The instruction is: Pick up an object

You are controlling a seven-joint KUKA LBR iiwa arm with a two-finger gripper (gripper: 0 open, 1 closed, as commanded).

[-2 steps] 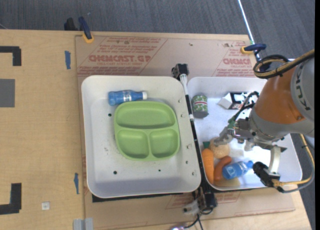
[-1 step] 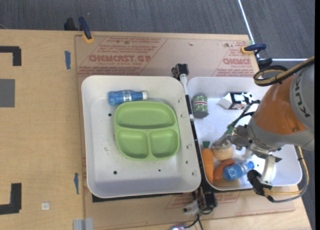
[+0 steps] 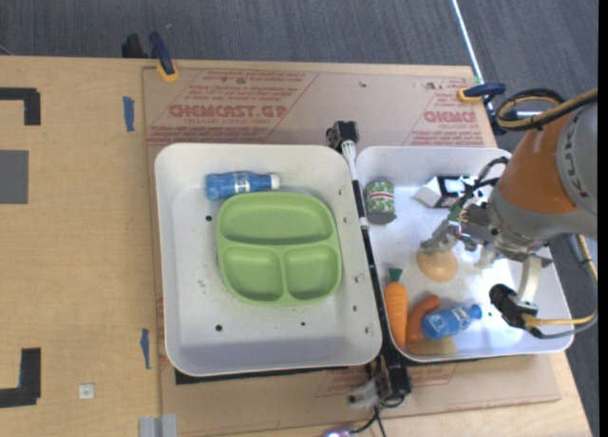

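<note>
now the claw (image 3: pixel 454 237) hangs over a round tan onion-like object (image 3: pixel 438 264) near the right white bin's (image 3: pixel 408 164) middle; finger state unclear; next, descend and close.

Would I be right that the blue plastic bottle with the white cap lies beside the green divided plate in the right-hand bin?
Not quite: the camera view shows the blue plastic bottle with the white cap lying beside the green divided plate in the left-hand white bin, not the right-hand one.
</note>
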